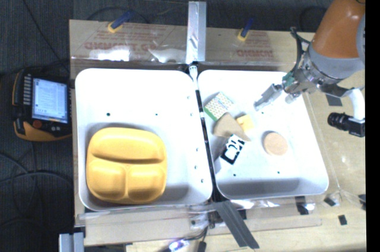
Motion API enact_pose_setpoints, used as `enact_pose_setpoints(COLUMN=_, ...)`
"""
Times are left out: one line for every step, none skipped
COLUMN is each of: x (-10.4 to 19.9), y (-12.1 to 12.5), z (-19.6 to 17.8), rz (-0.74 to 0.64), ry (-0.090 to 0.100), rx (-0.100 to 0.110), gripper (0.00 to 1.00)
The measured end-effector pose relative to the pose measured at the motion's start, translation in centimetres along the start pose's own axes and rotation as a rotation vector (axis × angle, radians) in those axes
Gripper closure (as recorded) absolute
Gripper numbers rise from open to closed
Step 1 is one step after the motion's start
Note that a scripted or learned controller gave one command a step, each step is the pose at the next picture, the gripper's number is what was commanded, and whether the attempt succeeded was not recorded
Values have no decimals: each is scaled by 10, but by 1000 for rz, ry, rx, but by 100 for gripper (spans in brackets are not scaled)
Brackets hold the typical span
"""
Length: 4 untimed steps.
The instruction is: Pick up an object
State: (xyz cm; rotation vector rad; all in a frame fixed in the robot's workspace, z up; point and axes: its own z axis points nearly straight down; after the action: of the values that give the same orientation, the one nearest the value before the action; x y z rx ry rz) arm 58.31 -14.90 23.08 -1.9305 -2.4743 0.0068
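The right bin [297,179] holds a small heap near its left wall: a green-and-white checked packet [218,104], a tan wedge [226,125], a small yellow block [244,122] and a black-and-white piece [232,151]. A round tan disc [275,143] lies apart, toward the bin's middle. My gripper [265,99] hangs over the upper part of the right bin, up and right of the heap and above the disc, pointing down-left. Nothing shows between its fingers. The left bin [136,81] holds a large yellow moulded object [126,163].
The arm's orange band [338,22] reaches in from the upper right. A handheld screen unit [41,105] lies left of the bins. A metal divider post [196,31] stands behind the joint between the bins. A black fitting [344,122] sits right of the right bin.
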Motion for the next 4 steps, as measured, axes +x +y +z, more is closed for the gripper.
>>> enact_pose_setpoints(x=-31, y=-67, z=-21, rz=76, ry=1, rx=0, gripper=0)
enact_pose_setpoints(x=-40, y=-63, z=86, rz=103, ry=3, rx=1, gripper=0)
enact_pose_setpoints(x=-37, y=-73, z=142, rz=56, ry=-1, rx=-13, gripper=0)
enact_pose_setpoints(x=-37, y=-72, z=136, rz=56, ry=1, rx=-12, gripper=100)
